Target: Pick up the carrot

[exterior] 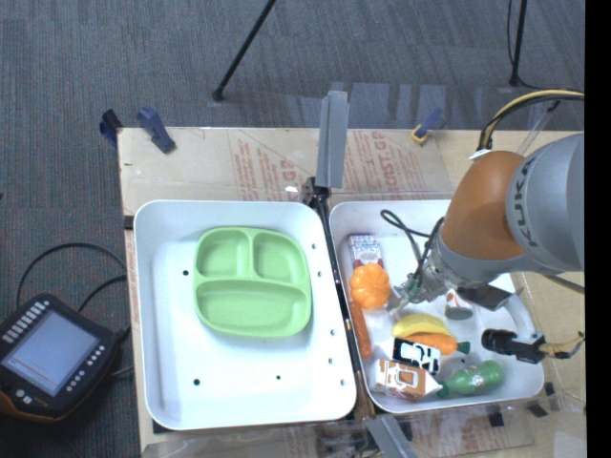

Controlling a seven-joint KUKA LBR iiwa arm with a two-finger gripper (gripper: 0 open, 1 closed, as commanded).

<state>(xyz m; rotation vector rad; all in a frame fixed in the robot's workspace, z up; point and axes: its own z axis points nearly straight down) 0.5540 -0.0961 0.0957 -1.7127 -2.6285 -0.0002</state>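
Gripper (411,292) sits just up-left of banana (423,325), grip state can't tell; carrot (435,343) wedged vs. banana's near side, prob. awkward grab.

Lying in the left bin (158,351) — green divided plate (253,282); crowding the right bin (531,375) — pumpkin (369,285), banana (423,325), green bottle (474,378), small carton (403,378).
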